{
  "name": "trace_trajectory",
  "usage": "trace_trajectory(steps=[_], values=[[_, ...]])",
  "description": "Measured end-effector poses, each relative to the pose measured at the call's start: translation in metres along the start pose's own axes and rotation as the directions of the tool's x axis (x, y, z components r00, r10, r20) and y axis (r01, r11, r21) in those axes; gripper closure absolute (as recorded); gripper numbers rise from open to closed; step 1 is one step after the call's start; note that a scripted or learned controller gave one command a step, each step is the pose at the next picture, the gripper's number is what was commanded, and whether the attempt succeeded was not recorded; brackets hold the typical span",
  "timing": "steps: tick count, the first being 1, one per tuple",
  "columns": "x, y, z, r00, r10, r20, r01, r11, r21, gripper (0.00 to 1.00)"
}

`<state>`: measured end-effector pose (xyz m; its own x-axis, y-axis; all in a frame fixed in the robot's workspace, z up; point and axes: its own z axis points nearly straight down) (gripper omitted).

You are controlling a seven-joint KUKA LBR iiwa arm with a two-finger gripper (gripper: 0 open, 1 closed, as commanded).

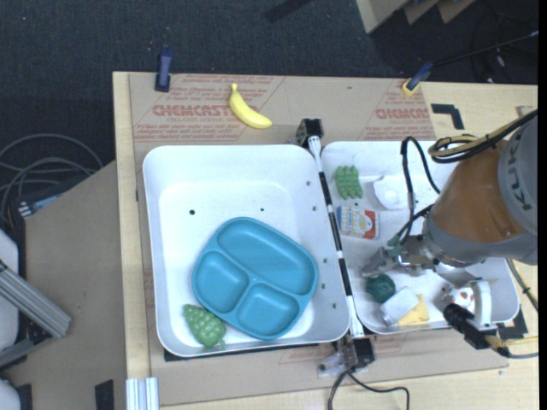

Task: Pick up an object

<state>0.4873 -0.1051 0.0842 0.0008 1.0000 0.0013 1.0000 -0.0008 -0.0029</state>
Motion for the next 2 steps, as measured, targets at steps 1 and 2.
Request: trace_trajectory(steps=[1,2], values=[[-0.017,0.093,-0.001,1.0,-0.001,0.002,0.001,1.0,-0.004,0.0],[-0.078,-0.009,0.0,1.0,0.002,0.002,-0.002,1.0,-0.001,0.0]])
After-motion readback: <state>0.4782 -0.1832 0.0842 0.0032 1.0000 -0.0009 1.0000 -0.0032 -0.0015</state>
